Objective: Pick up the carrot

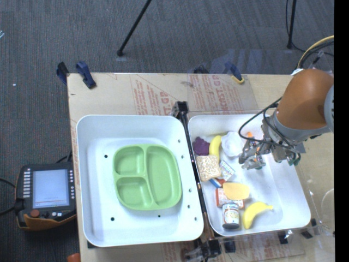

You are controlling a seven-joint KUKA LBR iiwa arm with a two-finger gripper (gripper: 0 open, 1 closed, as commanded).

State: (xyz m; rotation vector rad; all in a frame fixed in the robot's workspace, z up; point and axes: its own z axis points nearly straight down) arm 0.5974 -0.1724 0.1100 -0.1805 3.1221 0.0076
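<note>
A small orange piece, which looks like the carrot point(248, 135), shows in the right bin point(289, 192) near its back. The gripper's body and cables hide most of it. My gripper point(253, 159) hangs low over the middle of the right bin, just in front of that orange piece and to the right of a white object point(232, 143). I see nothing held in it.
The right bin also holds purple grapes point(200, 145), a banana point(216, 145), a speckled cracker point(208, 167), a yellow-orange fruit point(235, 190), a small jar point(230, 215) and a second banana point(255, 213). A green divided plate point(147, 176) lies in the left bin point(92, 146).
</note>
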